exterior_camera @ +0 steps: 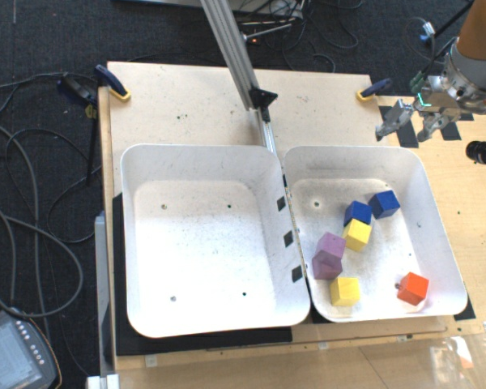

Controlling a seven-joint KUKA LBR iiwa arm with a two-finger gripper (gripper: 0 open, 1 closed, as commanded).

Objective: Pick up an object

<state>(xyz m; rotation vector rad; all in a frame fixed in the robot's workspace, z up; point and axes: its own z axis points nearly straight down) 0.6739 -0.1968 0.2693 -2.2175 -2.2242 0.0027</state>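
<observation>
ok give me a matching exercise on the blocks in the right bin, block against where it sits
Things:
1. orange block
2. purple block
3. blue block by the far wall
4. near yellow block

Places:
A. farthest back in the right bin
B. near right corner
C. near rim, just in front of the purple one
D. closest to the divider between the bins

Pairs: 1-B, 2-D, 3-A, 4-C

From my remote feed, dark carpet floor (32, 23) strewn with black cables (24, 148), pale wooden table (194, 96) with blue-and-yellow clamps (112, 83) at its corners, slanted aluminium pole (227, 35), grey screen device (12, 355) lower left
</observation>
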